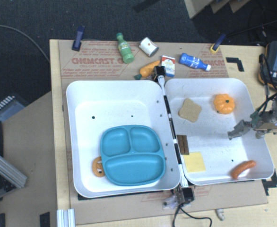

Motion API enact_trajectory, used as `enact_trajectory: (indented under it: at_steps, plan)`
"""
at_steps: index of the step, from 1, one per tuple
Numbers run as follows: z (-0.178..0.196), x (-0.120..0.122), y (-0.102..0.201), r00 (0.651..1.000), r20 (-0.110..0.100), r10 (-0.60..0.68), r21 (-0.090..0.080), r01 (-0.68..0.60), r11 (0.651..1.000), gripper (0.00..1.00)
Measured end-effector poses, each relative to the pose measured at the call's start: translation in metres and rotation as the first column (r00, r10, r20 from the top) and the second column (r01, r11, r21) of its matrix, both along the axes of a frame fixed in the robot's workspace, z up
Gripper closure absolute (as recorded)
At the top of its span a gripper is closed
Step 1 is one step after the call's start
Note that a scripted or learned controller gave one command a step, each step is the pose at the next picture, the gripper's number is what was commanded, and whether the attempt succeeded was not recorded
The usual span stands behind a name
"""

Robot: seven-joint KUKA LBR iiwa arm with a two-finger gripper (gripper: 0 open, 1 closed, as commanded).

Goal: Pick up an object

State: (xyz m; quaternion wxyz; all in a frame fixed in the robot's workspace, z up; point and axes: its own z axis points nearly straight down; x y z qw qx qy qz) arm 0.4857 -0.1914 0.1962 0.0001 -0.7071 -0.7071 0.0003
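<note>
Right-hand bin [252, 141], seen from above. The claw [236, 131] enters from the right edge of the frame and hovers over bare bin floor at centre right; whether it is open or closed cannot be told at this resolution, and nothing is visibly held. Candidate objects: a small orange pumpkin [224, 103] above and slightly left of the claw, a sausage [243, 169] at lower right near the bin wall, a tan bread slice [190, 110] and a yellow square [194, 162]. The pumpkin (probably light, rigid, smooth-skinned) likely suits a grip across its widest girth; flat pieces offer little edge.
</note>
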Motion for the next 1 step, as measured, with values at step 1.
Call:
enact_trajectory:
  at_steps: [1]
  plan:
    - [-0.0133, 0.0789, -0.0269, 1.0, 0.001, 0.001, 0.0, -0.001, 1.0, 0.0]
